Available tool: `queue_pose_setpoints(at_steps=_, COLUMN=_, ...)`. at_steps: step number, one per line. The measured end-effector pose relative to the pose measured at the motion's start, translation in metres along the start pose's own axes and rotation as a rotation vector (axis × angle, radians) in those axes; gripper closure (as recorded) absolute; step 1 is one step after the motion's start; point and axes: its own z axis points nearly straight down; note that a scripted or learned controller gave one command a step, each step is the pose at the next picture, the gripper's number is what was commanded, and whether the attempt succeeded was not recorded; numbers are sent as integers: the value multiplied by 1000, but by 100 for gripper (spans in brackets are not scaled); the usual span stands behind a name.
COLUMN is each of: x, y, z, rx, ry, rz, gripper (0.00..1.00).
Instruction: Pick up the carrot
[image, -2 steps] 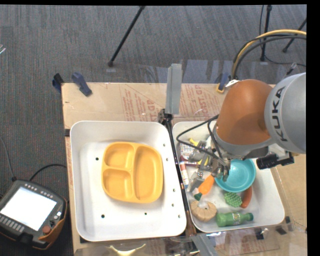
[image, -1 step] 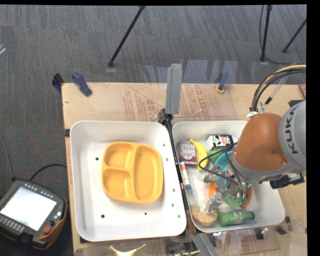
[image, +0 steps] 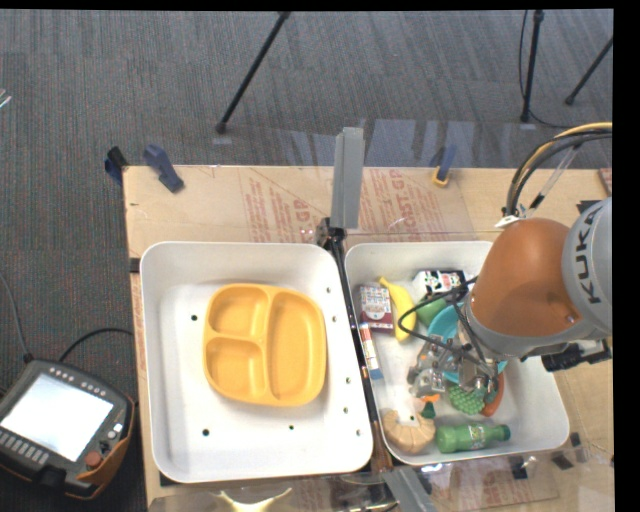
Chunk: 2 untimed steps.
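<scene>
We find the carrot (image: 491, 396) in the right bin (image: 545, 420), near the front right part of its floor, mostly hidden: just an orange sliver shows, curving along the right side of a green round object (image: 465, 399). Its long axis seems to run from the front toward the back of the bin, roughly up and down in the camera view, but we cannot tell which end is the tip.

Just to its left we see the gripper (image: 432, 375), hanging low over the clutter. Its metal parts blur into the items beneath, so we cannot tell whether it is clenched or released, and we see nothing between the fingers. The arm's orange band (image: 520, 280) looms above and covers the middle of the bin.

Around them lie a green bottle (image: 472, 436) on its side at the front, a croissant (image: 408, 431) beside it, and a banana (image: 399, 303) farther back.

In the left bin (image: 160, 300) sits a yellow divided plate (image: 266, 343).
</scene>
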Motion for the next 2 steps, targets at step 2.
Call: queue_pose_setpoints(at_steps=2, x=23, y=-50, z=-120, rx=1, ry=-8, rz=-126, gripper=100)
